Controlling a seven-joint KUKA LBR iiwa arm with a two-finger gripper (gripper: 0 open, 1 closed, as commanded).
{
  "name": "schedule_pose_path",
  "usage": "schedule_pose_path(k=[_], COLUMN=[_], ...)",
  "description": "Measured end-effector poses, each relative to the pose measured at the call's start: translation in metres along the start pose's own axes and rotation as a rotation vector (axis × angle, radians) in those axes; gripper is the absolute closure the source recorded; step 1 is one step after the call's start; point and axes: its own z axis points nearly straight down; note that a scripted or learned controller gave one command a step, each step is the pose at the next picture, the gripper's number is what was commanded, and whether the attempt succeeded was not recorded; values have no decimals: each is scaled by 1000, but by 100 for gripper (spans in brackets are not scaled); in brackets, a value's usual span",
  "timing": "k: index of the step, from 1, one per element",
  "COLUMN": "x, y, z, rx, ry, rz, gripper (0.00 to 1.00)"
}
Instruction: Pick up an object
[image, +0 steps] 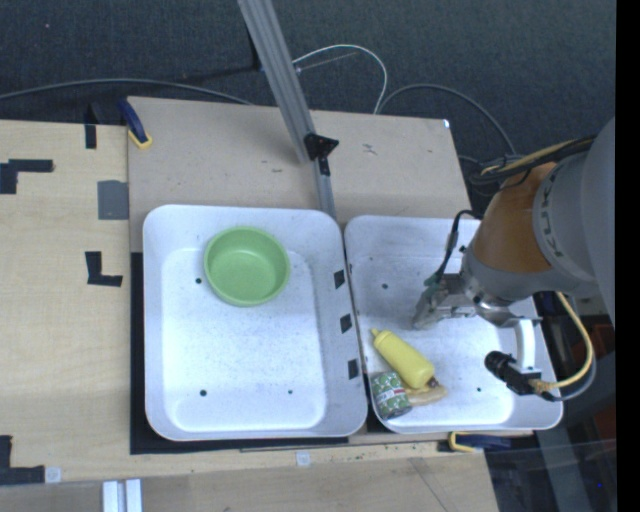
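Gripper (432, 310) sits low over the right shallow white bin (400, 245); whether it is open or closed cannot be told. Nothing visibly held. Nearest candidate: yellow plastic bottle-shaped object (403, 359), lying below-left of the gripper, near but apart, long axis running upper-left to lower-right. A small green patterned can (391, 394) touches its lower end. Left white bin (170, 300) holds a green round bowl (247, 265).

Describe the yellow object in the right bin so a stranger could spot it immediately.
Start at the right-hand white bin, the one the grey arm reaches into. Near its front left corner lies a yellow bottle-like object, tilted diagonally. Its plain bright yellow sets it apart from the small green patterned item touching its lower end.
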Motion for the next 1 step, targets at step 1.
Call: schedule_pose_path(k=[1], x=[10], y=[-2], z=[-56], rx=[-4], ry=[-1], rz=[0], gripper=[100])
